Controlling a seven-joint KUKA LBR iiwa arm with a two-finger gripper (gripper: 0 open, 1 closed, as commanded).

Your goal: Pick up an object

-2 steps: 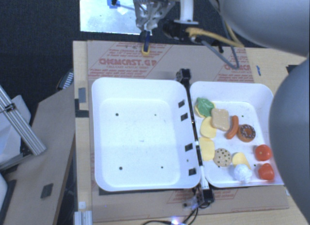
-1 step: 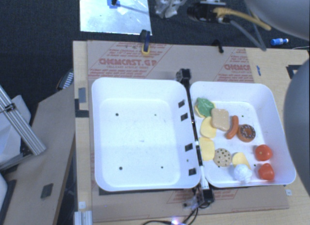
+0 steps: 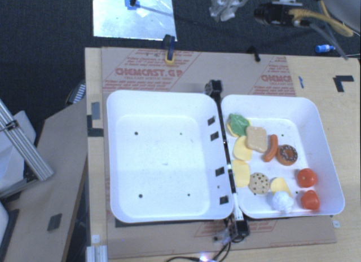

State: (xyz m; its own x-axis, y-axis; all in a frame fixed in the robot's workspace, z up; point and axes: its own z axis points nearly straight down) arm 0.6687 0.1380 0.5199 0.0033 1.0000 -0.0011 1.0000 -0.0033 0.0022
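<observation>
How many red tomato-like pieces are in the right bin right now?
2. One red tomato sits near the right bin's right wall; the other red tomato lies just below it in the front right corner. Nothing seems to be hiding more.

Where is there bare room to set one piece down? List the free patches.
The left white bin has a bare floor from wall to wall. The right white bin is crowded, from the green leafy piece to the red round pieces; bare strips border its walls.
</observation>
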